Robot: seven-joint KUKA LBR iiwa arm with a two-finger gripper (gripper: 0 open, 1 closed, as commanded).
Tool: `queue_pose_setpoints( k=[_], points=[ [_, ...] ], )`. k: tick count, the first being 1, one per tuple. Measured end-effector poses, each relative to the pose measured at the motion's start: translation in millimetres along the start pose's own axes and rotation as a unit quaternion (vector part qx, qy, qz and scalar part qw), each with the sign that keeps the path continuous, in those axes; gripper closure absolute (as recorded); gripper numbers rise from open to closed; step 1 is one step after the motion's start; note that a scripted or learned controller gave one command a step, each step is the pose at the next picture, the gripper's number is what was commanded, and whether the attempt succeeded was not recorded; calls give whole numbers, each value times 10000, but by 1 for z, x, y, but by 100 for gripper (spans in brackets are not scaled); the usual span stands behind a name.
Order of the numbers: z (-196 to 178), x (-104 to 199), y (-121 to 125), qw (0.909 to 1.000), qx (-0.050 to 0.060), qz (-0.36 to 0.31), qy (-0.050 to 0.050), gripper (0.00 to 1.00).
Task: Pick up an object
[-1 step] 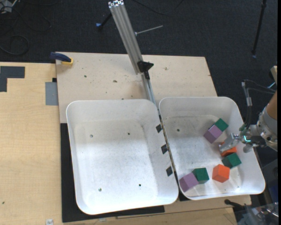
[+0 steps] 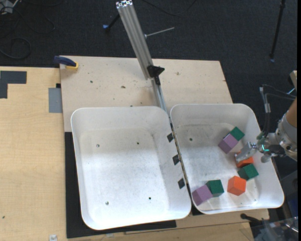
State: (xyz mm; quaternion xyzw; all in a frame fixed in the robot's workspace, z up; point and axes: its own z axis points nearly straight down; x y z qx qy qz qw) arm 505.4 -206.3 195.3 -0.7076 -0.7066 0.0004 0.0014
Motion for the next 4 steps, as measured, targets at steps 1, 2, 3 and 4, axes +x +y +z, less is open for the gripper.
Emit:
queue_pose_setpoints(
  k=[1, 2, 3, 4],
  points=[
    [45, 2, 4, 10000, 23, -1, 8, 0],
    [75, -1, 8, 10000, -86, 9, -48, 0],
    [66, -2, 8, 9999, -91, 41, -52, 100],
    [3, -3, 8, 10000, -30, -14, -12, 100]
  ],
)
